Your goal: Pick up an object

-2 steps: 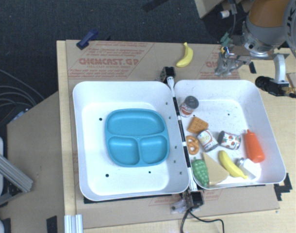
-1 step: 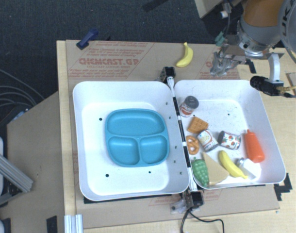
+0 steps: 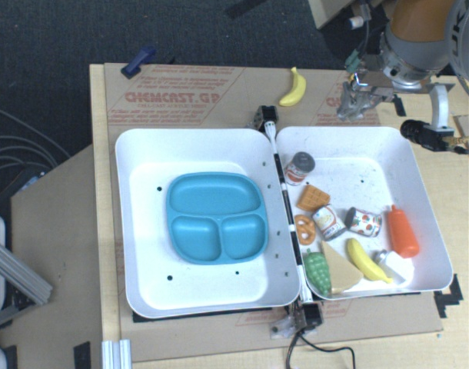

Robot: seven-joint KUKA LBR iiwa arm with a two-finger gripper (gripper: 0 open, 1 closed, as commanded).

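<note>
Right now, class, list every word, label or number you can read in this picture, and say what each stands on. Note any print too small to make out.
"CHEMCAST GP": red print, repeated in rows on the brown board behind the bins; the smaller lines under it are too blurred to read.
Label on the can in the right bin: too small to read.
Label on the small jar: too blurred to read.
</note>
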